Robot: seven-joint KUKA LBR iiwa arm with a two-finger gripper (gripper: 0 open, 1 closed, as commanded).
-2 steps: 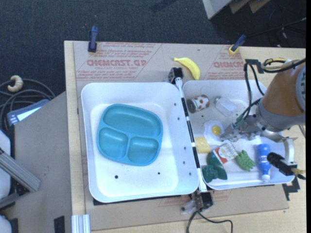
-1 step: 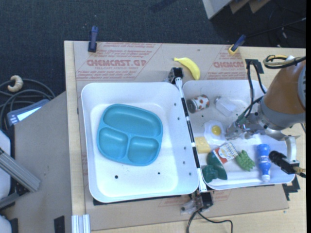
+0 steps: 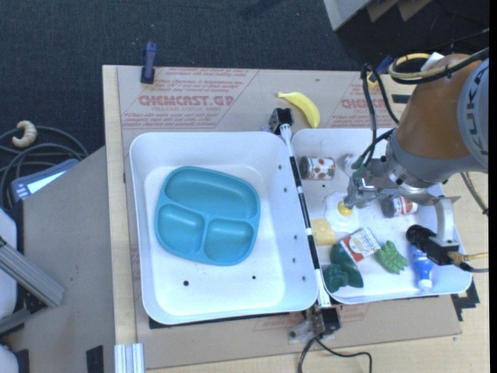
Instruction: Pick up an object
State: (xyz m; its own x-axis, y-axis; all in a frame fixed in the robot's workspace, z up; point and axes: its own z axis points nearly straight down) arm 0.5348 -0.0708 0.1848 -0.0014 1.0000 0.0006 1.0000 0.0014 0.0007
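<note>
My gripper (image 3: 356,195) hangs low over the right bin (image 3: 443,290), near its middle. Directly under its tip lies a pale yellow and white item (image 3: 340,208); contact between them cannot be made out. A small printed can (image 3: 317,167) lies to the gripper's upper left. A red and white container (image 3: 404,206) lies to its right, partly hidden by the wrist. Nearer the front lie a yellow block (image 3: 320,229), a red and white packet (image 3: 361,245), a light green toy (image 3: 393,258), a dark green toy (image 3: 342,275) and a blue tube (image 3: 422,271).
The left bin (image 3: 147,231) holds a blue divided plate (image 3: 207,214). A banana (image 3: 301,107) lies on the cardboard behind the bins, outside them. A ridge (image 3: 299,200) separates the two bins. The arm covers the right bin's far right corner.
</note>
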